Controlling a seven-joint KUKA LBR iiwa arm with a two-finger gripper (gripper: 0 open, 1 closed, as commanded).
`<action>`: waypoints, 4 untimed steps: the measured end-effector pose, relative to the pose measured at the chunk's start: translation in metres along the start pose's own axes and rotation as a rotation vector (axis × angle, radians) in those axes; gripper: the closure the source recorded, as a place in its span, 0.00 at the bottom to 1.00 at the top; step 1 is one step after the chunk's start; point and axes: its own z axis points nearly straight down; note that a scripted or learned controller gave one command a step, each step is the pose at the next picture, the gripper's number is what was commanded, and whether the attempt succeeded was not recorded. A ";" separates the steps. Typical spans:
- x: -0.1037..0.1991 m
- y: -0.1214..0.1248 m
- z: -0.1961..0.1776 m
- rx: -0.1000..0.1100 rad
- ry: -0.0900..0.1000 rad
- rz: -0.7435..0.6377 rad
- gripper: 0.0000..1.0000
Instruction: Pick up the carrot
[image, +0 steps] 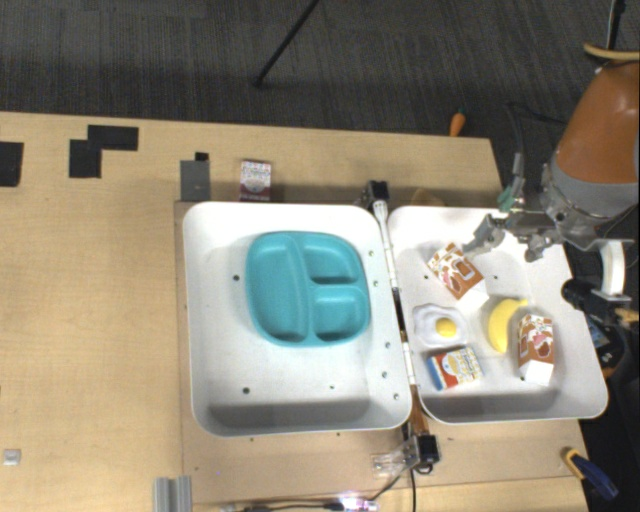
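Note:
My gripper (510, 240) hangs over the back of the right bin (580, 400), under the arm's orange band. Its two fingers stand apart, open, and between them I see only white bin floor. Just to its front left, beside one fingertip (487, 233), lies a brown and white carton (455, 270). Further forward in the same bin are a fried-egg toy (440, 325), a yellow lemon-like piece (500, 322), a brown and white milk carton (535, 348) and a small blue and red box (458, 368). The arm hides the bin's back right corner.
The left bin (215, 400) holds a teal divided plate (305, 287). A small orange object (457, 123) sits at the bench's back edge, beyond the right bin. A small patterned block (256, 179) stands behind the left bin. Bare bench stretches to the left.

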 end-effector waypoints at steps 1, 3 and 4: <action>0.034 -0.055 0.062 0.007 0.002 0.053 0.00; 0.023 -0.054 0.126 0.011 0.000 0.558 0.00; 0.022 -0.059 0.155 0.002 0.008 0.738 0.00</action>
